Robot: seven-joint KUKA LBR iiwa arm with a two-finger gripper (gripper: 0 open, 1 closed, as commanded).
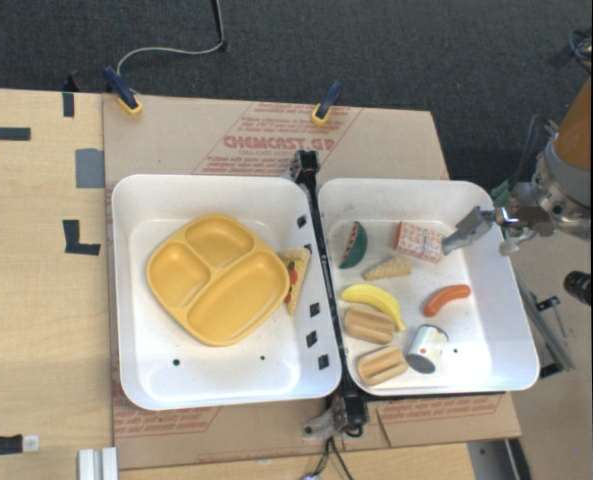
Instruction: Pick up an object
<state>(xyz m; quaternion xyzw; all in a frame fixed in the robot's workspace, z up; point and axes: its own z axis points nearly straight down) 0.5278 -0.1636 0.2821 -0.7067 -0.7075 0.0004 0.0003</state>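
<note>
Reaching into the right bin – nothing held yet

Camera view: the gripper point(466, 232) hangs over the upper right part of the right bin point(504, 286), angled down and to the left, just beside the pink box point(419, 240). Whether it is wide or narrow I cannot tell, since it reads as one grey shape at this slant. Nothing shows in its grasp, so I judge the pick as not yet made.

The pink box looks like the nearest candidate. It sits near the bin's far wall, apart from the pale wedge point(388, 267) just below it and the watermelon slice point(351, 245) further left. To do this well, line up square across the box's flat sides and come down straight. A slanted approach would likely nudge it toward the wedge.

Edges and room: there is bare white floor between the box and the right wall, and around the orange sausage point(446, 297), so that is good space for descent. The lower left is crowded: banana point(371, 301), two buns point(368, 325) and a can point(424, 349) lie close together, some touching. The black divider point(314, 268) between the bins sits beside the watermelon, so that side is tight.

The left bin point(126, 298) holds a yellow plate point(216, 278), well apart from the arm.
</note>
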